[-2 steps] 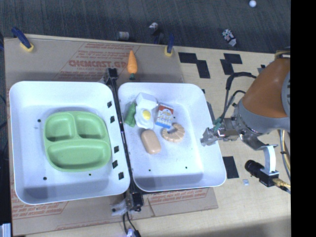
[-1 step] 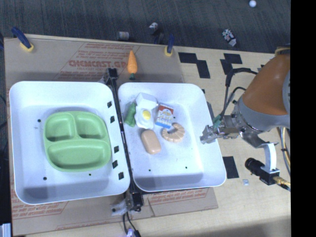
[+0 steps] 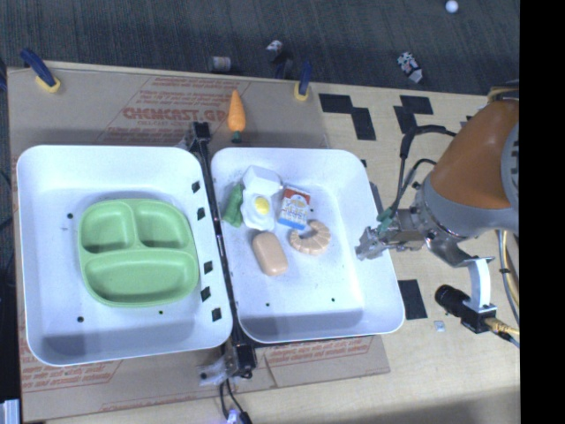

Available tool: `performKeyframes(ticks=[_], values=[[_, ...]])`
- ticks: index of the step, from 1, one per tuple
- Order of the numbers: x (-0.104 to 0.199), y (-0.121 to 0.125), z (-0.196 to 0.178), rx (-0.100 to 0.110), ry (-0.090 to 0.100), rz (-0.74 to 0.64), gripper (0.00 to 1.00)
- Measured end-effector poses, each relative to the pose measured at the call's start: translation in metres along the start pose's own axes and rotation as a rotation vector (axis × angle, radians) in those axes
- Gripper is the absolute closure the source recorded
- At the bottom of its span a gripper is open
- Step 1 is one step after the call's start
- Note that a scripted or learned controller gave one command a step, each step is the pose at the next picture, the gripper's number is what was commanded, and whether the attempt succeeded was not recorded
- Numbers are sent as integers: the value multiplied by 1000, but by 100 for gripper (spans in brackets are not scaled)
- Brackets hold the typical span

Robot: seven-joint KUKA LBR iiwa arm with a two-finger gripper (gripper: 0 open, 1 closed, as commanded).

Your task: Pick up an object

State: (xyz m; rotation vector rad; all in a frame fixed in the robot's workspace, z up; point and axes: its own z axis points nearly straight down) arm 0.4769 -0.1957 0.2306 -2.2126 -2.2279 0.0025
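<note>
Gripper [image 3: 366,246] at right bin [image 3: 380,303] rim, center-right of frame; finger state unclear, can't tell. Tan bread roll [image 3: 270,253] likely light, rigid plastic; grasp across short width.

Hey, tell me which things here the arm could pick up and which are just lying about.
For the job:
fried egg
tan bread roll
round cookie
small carton
green piece
pincer, at the right bin's right rim

Lying about:
green divided plate in the left bin
toy carrot on the cardboard behind the bins
</note>
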Motion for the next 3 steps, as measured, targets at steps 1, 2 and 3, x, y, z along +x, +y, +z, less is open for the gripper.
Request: performKeyframes(ticks=[1,2,3], values=[[-15,0,-14,-2,0,3,100],[29,0,-5,0,0,-1,100],[16,88,1,-1,1,2,100]])
